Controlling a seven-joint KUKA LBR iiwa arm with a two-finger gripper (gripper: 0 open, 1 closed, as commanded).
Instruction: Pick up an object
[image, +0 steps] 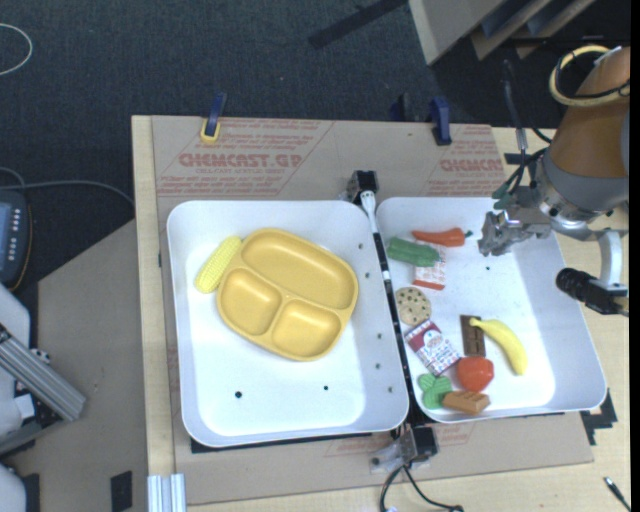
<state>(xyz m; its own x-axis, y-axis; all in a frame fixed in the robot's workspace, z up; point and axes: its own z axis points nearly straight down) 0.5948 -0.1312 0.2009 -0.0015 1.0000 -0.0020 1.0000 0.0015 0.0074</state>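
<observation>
My gripper (497, 238) hangs over the upper right of the right bin (560, 300), whether parted or closed I cannot tell, just beside the red chili pepper (441, 237), with the green piece (414, 251), cookie (411, 302), banana (503, 343) and tomato (475, 373) lying farther off.

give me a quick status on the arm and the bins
Gripper low over right bin, far side, nothing seen between fingers. Nearest item: orange carrot, just beside it. Banana and tomato lie nearer the front, untouched.
</observation>
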